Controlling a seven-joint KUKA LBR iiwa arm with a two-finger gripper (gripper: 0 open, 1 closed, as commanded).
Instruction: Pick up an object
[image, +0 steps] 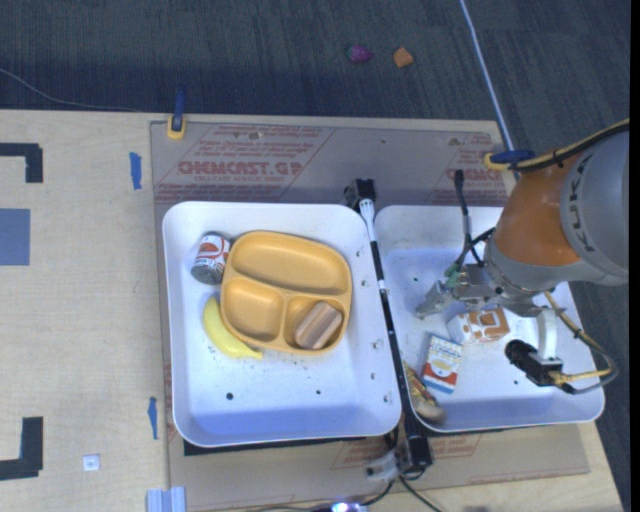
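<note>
Two bins sit side by side on the worktop (80, 300), most likely so that loose things stay corralled within the arm's reach. The left bin (290, 400) is mostly taken up by a yellow divided tray (285, 262) with a tan roll (318, 325) in its 5 o'clock compartment. A can (209, 258) lies just beside the tray's 10 o'clock corner and a banana (225, 335) is tucked partly under its 8 o'clock edge (both look awkward to grasp, crowded as they are).

The arm reaches over the right bin (420, 240), where smaller things lie on open floor, probably the easier pickings. The pincer (445, 293) hangs low above the middle of that bin, pointing toward 9 o'clock; whether it is apart or together cannot be told from this slant, and nothing is seen clamped in it.

The task names no particular thing, so the nearest candidates count. An orange-and-white carton (485, 326) lies just beside the pincer at about 4 o'clock, partly under the wrist. A small blue-and-white box (442, 362) lies near it at 6 o'clock, apart from the carton (and clear of the walls, so likely the cleaner target). A brownish scrap (427, 403) sits in the bin's 7 o'clock corner, too small to identify. The pincer touches none of them as far as can be seen.
</note>
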